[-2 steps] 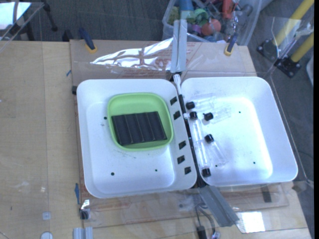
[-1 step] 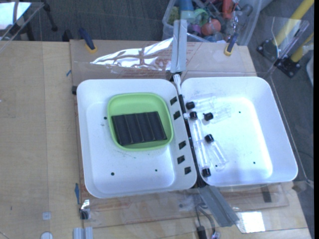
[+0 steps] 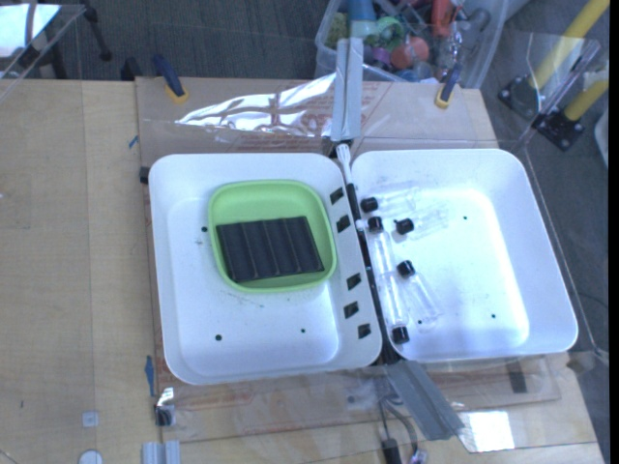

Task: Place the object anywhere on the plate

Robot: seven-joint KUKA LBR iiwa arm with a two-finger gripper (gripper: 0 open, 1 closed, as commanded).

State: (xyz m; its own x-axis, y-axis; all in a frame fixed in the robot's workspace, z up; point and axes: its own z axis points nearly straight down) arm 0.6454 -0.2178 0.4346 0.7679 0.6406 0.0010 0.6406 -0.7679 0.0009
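**benchwatcher:** Where is the object sitting right now? And what can be said about the gripper?

**kuka_fan:** The dark ribbed block [image 3: 268, 247] is seen lying flat on the green plate [image 3: 274, 193], well inside the rim, with green showing on all sides. The plate itself is set in the left bin [image 3: 184, 288], a bit toward its far half. As for the gripper, its state can't be told from this shot, so no positions can be given relative to it. Everything is placed bin to bin instead.

**benchwatcher:** Fair enough. Anything in the other bin?

**kuka_fan:** A few clear tubes with black caps [image 3: 401, 278] are scattered in the right bin [image 3: 484, 259], bunched close to the wall shared by the two bins and well apart from the plate. Small black clips [image 3: 353, 280] are lined along that shared wall. Behind the bins, a crumpled shiny sheet [image 3: 261, 114] is spread on the wooden bench [image 3: 68, 259], and a clear tub of colourful bits [image 3: 406, 17] is parked beyond that.
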